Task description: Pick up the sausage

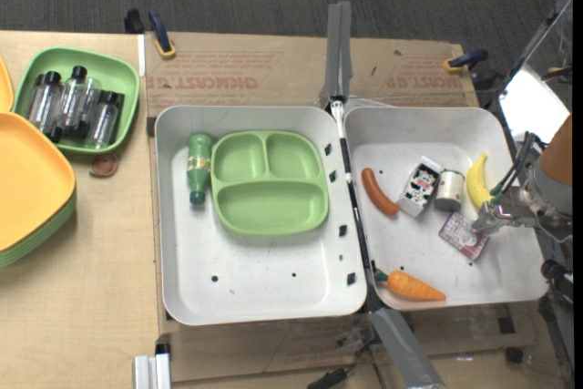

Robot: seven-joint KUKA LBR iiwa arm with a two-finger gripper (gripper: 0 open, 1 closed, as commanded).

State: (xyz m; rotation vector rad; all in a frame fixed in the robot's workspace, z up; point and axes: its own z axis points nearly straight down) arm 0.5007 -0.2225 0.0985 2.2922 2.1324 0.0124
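Sausage (380, 192) lies loose at the right bin's (519, 287) left side, behind the carrot (413, 286). Well apart, the gripper (485, 216) hangs over a pink packet (461, 237) beside the banana (477, 180); whether its grip is wide or narrow, I cannot tell.

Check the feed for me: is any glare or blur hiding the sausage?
Camera view: the sausage is sharp and evenly lit against the right bin, no glare on it; the pincer near the banana looks soft and blurred, and a bright patch washes out the right edge.
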